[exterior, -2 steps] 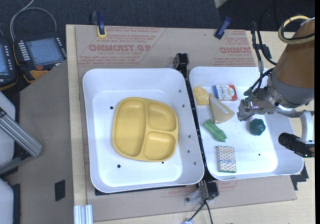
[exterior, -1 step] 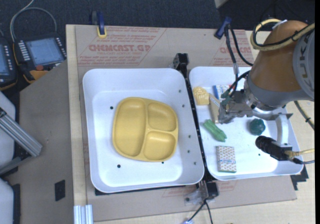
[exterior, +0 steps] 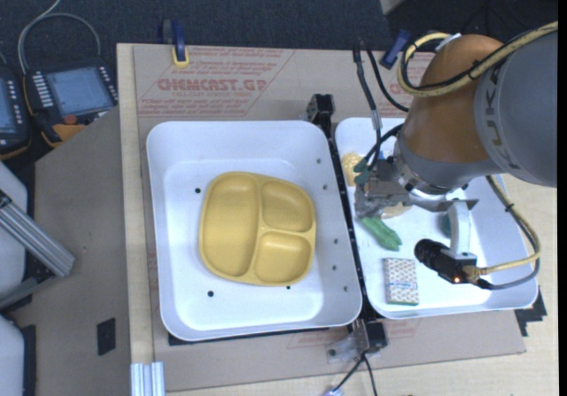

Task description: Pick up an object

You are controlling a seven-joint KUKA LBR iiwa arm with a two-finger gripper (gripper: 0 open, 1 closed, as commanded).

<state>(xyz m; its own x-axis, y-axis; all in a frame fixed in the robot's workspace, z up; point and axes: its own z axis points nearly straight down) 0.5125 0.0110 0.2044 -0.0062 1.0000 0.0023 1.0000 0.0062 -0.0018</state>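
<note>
The arm reaches in from the right over the right bin (exterior: pixel 496 301). My gripper (exterior: pixel 379 202) hangs low at that bin's left side, just above a green object (exterior: pixel 383 231) lying on the bin floor. A small pale yellow object (exterior: pixel 353 161) peeks out beside the gripper near the bin's left wall. A white packet with blue print (exterior: pixel 401 281) lies toward the front of the bin. A pale teal object (exterior: pixel 461 228) lies to the right, partly under the wrist. The arm hides much of the bin's back half.
The left bin (exterior: pixel 168 208) holds a yellow divided plate (exterior: pixel 257 228) in its middle. A black cabled sensor (exterior: pixel 443 261) hangs from the wrist over the right bin. A cardboard sheet (exterior: pixel 221 80) lies under both bins. A pendant screen (exterior: pixel 75 89) sits far left.
</note>
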